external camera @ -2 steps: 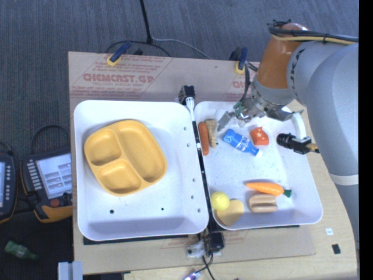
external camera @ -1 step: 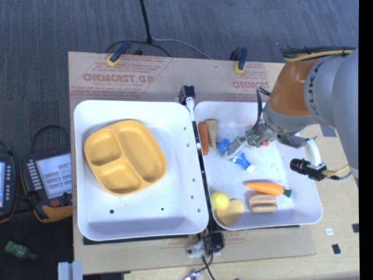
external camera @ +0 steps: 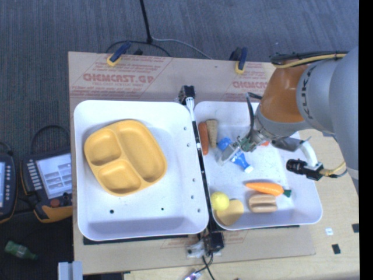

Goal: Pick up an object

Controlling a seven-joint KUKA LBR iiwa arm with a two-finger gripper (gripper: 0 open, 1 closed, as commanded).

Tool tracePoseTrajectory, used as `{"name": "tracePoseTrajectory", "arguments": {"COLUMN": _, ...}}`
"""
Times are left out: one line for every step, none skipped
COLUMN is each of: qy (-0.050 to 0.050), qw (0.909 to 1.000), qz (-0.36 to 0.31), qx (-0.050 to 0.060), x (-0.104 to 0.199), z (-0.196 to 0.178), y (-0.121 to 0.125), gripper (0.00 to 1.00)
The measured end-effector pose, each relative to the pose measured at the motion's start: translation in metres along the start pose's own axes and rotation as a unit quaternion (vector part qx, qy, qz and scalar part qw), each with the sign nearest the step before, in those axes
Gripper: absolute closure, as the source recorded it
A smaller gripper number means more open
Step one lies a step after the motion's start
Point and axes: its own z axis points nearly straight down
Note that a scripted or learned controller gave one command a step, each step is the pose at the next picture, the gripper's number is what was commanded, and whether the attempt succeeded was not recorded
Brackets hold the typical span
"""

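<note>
Your likeliest target sits mid right bin (external camera: 303, 214): a clear blue-capped item (external camera: 236, 156), maybe a small bottle or wrapper, lying tilted on the bin floor. The gripper (external camera: 249, 143) is down right at its upper right end, seemingly touching it. You cannot tell from this angle whether anything is actually grasped; the wrist hides the contact.

Other items in the right bin:
- Carrot (external camera: 265, 187), lying flat, lower right of the blue item, apart from it.
- Hot dog (external camera: 262, 203), just below the carrot, near the front wall.
- Lemon (external camera: 220, 201), front left corner, touching a yellow pear-like piece (external camera: 231, 211) beside it.
- Sausage (external camera: 203, 139), red-brown, lying along the left wall.
- Cork-like tan piece (external camera: 211, 130), just right of the sausage, near the back.

Arm (external camera: 326, 98): grey, with the orange band (external camera: 282, 95) above the wrist, reaching in from your right and over the back right part of the bin. A black fitting (external camera: 300, 167) with a cable hangs off it over the bin's right side.

Left bin (external camera: 140, 220): holds one yellow tray (external camera: 123, 155) with three compartments, set left of centre and turned at an angle.

Bench surroundings: board (external camera: 116, 77) under both bins, two clamps (external camera: 118, 53) on its back edge, a pendant (external camera: 49, 182) on the floor at far left.
</note>
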Motion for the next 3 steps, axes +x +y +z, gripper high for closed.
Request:
{"name": "tracePoseTrajectory", "arguments": {"qy": 0.005, "qw": 0.9975, "qz": 0.070, "qx": 0.002, "x": -0.011, "z": 0.001, "y": 0.031, "gripper": 0.00}}
{"name": "tracePoseTrajectory", "arguments": {"qy": 0.004, "qw": 0.9975, "qz": 0.070, "qx": -0.001, "x": -0.012, "z": -0.010, "y": 0.033, "gripper": 1.00}}
{"name": "tracePoseTrajectory", "arguments": {"qy": 0.007, "qw": 0.9825, "qz": 0.186, "qx": 0.006, "x": 0.025, "z": -0.125, "y": 0.043, "gripper": 1.00}}
